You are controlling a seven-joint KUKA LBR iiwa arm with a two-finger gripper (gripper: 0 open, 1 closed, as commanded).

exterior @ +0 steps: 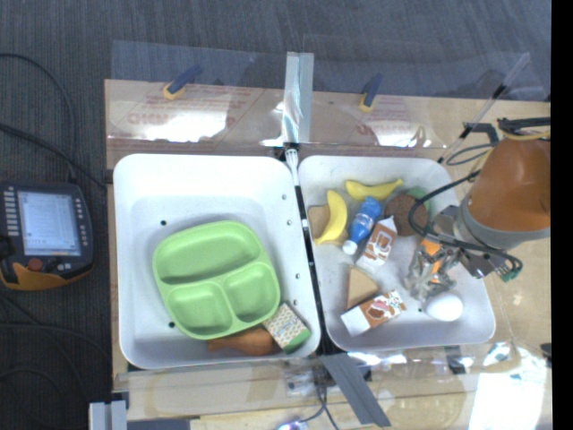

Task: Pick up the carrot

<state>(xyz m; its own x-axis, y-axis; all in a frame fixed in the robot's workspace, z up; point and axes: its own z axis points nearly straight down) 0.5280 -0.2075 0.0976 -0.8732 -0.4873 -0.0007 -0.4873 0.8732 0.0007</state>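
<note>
Orange-banded grey arm [508,195] of mine comes in over the right edge of the right shallow white bin [474,330], two-finger gripper [430,274] down near that bin's right wall. Small orange carrot [431,250] sits right at the gripper, on its far side, partly hidden by it. Can't tell whether the gripper is apart, together or clamped on anything, and contact with the carrot isn't readable either. White egg [443,308] lies just beside the gripper toward the near right corner. Red-and-white carton [373,311] lies along the near wall, tan wedge [360,286] touching it. Second small carton [380,241], blue bottle [362,222] and two yellow bananas [333,216] cluster in the far half toward the left wall. Left shallow white bin [134,240] carries a green divided plate [215,278] at centre. Orange-brown lump [243,343] and patterned block [287,326] sit at its near edge, against the plate's rim.
</note>
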